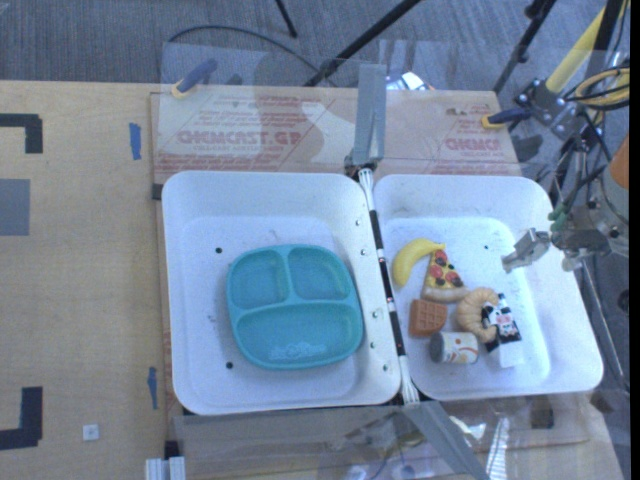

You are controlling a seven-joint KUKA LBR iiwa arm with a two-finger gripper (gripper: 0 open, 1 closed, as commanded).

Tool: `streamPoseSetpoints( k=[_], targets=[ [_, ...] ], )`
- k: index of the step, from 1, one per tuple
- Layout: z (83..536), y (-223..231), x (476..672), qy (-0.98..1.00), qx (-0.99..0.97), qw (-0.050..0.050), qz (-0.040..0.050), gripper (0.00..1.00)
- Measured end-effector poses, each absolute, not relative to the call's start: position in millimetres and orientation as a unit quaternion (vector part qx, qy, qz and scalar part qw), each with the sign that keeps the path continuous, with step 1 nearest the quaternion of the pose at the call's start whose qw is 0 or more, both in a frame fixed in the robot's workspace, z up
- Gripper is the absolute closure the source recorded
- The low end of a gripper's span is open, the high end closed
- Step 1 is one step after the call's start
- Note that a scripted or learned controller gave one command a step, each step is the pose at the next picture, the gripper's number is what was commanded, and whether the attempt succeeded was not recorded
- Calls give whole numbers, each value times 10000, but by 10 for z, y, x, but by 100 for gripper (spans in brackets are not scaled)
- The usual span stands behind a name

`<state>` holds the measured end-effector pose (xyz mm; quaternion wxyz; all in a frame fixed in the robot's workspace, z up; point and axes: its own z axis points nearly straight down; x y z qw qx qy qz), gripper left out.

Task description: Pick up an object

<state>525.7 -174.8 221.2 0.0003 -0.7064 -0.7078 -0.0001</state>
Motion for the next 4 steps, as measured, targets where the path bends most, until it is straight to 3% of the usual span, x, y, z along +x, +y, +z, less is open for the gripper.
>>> streamPoseSetpoints(
  k=[1, 2, 3, 4],
  targets=[
    [1045, -1801, 5164, -7506, -6608, -6, -5, 0],
    [918, -1667, 4975, -6571, -7537, -80, -47, 0],
    [975, -1658, 4944, -6568, -7540, -38, -21, 100],
    [1838, -671, 4989, -5843, -8115, 9, 5, 100]
  ],
)
